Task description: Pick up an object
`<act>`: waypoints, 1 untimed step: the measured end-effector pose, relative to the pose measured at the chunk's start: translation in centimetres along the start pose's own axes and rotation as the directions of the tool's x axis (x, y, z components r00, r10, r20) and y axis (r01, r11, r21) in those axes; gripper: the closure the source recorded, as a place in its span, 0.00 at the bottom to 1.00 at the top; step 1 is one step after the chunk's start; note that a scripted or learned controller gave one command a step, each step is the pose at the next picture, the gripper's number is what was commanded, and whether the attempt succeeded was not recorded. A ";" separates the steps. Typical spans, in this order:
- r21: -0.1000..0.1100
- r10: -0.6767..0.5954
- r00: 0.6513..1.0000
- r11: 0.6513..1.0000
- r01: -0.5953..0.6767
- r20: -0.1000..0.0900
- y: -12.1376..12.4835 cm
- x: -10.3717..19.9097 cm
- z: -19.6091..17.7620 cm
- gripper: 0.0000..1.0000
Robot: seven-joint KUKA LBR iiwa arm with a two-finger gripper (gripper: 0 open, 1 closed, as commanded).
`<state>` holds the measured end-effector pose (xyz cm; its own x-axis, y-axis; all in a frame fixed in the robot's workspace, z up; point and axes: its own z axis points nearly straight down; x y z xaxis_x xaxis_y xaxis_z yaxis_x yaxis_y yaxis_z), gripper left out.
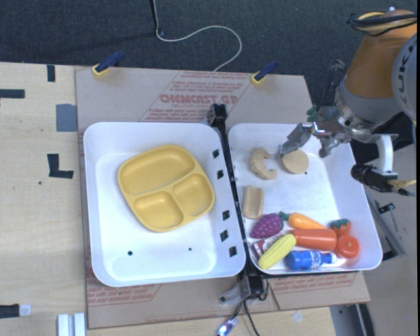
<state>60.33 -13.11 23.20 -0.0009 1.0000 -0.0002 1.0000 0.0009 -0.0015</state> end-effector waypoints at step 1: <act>-0.021 -0.004 1.000 1.000 0.004 0.003 2.1 3.9 -29.8 0.00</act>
